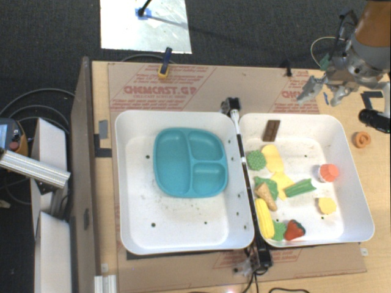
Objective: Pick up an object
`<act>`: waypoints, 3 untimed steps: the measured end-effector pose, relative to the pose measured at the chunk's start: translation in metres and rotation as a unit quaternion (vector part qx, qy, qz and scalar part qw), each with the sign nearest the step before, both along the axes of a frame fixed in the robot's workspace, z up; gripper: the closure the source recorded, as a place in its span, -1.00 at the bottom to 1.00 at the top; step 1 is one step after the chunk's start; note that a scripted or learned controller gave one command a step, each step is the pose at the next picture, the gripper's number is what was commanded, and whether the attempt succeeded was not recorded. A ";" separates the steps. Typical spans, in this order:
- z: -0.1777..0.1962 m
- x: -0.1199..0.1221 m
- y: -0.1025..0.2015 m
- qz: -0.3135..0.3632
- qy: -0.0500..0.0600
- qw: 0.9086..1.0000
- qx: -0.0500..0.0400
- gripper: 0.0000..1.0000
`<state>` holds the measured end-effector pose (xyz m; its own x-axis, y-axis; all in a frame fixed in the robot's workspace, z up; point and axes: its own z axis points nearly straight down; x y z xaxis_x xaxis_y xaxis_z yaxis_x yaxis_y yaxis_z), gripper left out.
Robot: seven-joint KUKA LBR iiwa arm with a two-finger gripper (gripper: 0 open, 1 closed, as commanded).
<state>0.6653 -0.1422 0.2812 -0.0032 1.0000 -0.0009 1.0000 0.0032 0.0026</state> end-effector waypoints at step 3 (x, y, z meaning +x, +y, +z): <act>-0.195 -0.010 0.014 0.001 -0.004 1.000 -0.001 -1.00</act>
<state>0.6555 -0.1277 0.0863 -0.0057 1.0000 -0.0030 0.9999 0.0057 0.0111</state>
